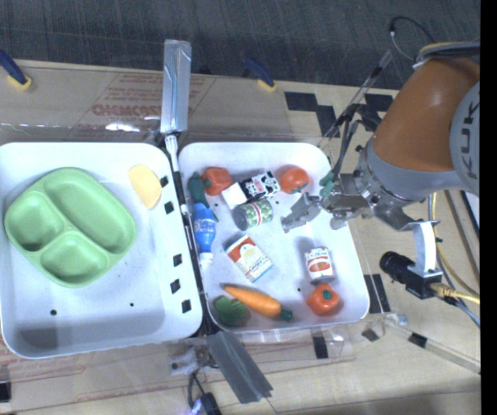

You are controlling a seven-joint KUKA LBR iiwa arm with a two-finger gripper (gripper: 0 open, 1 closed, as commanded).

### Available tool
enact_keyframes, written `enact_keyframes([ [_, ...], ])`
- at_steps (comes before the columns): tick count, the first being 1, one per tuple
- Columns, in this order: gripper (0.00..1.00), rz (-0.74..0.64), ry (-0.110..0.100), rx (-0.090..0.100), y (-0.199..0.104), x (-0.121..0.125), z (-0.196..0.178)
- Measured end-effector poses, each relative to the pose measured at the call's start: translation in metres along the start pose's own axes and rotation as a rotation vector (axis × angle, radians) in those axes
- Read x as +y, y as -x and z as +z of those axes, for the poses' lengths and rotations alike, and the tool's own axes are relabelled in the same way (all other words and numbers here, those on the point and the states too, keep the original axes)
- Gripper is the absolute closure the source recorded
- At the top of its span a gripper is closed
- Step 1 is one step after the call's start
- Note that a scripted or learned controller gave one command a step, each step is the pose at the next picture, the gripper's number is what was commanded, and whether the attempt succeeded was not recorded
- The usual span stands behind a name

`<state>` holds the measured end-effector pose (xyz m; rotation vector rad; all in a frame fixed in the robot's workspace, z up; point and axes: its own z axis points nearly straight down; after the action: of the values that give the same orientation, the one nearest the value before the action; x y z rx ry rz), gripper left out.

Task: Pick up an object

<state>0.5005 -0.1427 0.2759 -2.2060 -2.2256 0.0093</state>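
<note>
- Gripper [317, 212] poised over the right side of the right bin [349, 277], fingers [296, 213] spread apart, nothing between them.
- Wrist and upper arm [421, 137] cut off by the frame's right side; orange band large and close to the camera.
- Small can [318, 264] just below the gripper, label red and white, print too small to read.
- Tomato-like red piece [323, 300] beside the can, near the bin's lower right corner.
- Carrot [252, 299] lying along the lower edge, with a dark green lump [230, 310] touching its left end, shape hard to make out.
- Red and white box [249, 258] mid-bin, tilted.
- Blue bottle [203, 227] along the left wall, partly hidden by the divider.
- Green can [255, 212], cow-patterned carton [259, 186] and two red pieces [292, 178] [218, 179] crowded at the top, overlapping.
- Left bin [23, 331] with a green divided plate [69, 225] and a yellow piece [145, 185] near its upper right.
</note>
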Motion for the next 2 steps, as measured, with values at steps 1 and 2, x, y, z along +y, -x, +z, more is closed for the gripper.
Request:
enact_keyframes([
  [1, 0.0, 0.028, -0.002, 0.001, -0.031, 0.015, 0.146],
  [2, 0.0, 0.185, 0.004, 0.002, -0.016, 0.003, 0.186],
])
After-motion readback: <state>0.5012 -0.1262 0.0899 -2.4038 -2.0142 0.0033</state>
